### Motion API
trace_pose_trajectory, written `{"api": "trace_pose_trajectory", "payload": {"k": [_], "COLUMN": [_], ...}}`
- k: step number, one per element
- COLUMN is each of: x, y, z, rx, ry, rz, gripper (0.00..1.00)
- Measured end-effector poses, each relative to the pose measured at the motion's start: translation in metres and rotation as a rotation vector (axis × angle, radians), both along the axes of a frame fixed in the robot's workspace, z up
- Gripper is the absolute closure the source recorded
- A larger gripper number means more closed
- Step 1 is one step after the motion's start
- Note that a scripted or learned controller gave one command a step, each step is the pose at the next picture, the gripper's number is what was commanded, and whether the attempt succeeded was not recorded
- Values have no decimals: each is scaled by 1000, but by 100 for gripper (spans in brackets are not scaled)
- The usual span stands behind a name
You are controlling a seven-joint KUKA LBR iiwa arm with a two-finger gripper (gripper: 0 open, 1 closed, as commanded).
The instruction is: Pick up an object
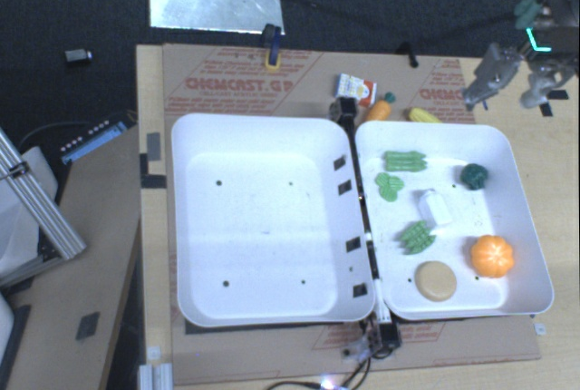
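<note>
Camera view, right bin [518, 189] holds orange [492, 256], cookie [436, 280]

I count two white bins: the left bin [195, 225] and the right bin [521, 198]. In the right one I see three light green vegetables [404, 161], one dark green piece [474, 176], one orange [492, 256], one tan disc [437, 280] and one white block [435, 207].

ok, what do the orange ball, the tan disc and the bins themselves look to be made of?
Orange ball: probably moulded plastic play fruit, with a saturated, even colour and a slight sheen. Tan disc: matte and smooth with soft edges, likely plastic or foam; the look leaves that open. Bins: thin white formed plastic, with rounded corners, a shallow rolled rim and a satin finish.
</note>
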State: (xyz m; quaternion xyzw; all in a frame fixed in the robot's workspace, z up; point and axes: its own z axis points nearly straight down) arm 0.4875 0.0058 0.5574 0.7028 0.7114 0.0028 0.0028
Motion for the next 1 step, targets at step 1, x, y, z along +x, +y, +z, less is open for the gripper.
{"api": "trace_pose_trajectory", "payload": {"k": [1], "x": [0], "y": [0], "z": [12], "rx": [0], "ry": [-4], "rz": [3], "gripper": [100]}}
